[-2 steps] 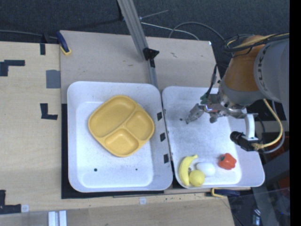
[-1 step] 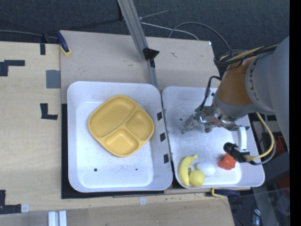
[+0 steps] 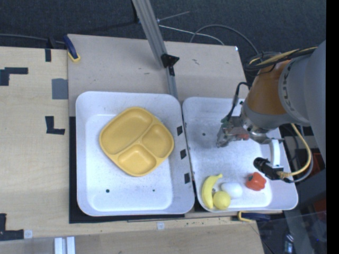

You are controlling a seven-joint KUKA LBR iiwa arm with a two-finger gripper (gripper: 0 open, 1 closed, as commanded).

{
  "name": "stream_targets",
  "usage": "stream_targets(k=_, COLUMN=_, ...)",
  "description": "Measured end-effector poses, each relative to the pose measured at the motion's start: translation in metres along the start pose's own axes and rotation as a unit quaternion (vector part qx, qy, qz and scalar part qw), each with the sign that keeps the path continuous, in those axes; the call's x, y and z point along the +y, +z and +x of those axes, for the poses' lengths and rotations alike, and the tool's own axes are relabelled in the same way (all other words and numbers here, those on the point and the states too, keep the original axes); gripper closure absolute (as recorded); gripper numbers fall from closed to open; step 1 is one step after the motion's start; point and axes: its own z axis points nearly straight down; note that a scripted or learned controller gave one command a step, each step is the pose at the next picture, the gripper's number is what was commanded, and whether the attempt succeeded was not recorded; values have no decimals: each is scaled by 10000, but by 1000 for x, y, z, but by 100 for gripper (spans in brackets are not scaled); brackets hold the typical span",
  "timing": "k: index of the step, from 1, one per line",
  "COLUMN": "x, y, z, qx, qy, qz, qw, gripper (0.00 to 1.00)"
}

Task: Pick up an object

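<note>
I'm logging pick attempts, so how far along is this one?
Nothing looks picked yet. The banana, lemon, white egg and red pepper all lie in the right bin. The gripper sits above that bin's bare floor, apart from them. Reaching, grasping and lifting remain.

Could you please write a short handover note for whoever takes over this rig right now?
Pincer: over the upper middle of the right bin, nothing visibly between its fingers; open or shut cannot be told.
Things: banana, lemon, white egg-like object and red object clustered along the right bin's near edge. Yellow divided plate lies in the left bin.
Done: nothing picked up yet.
Left: bring the pincer to one object, grasp and lift it.
</note>
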Motion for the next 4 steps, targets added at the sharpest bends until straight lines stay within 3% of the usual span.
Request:
stream_targets(k=2, x=-2, y=-114, z=-11, qx=-14, qy=8, qz=-48, qw=10000, gripper=100)
stream_targets(k=3, x=-1, y=-145, z=-11, qx=-8, qy=5, qz=-32, qw=10000, gripper=100)
stream_targets(k=4, x=7, y=-132, z=48, qx=-3, qy=-17, qz=-11, qw=10000, gripper=100)
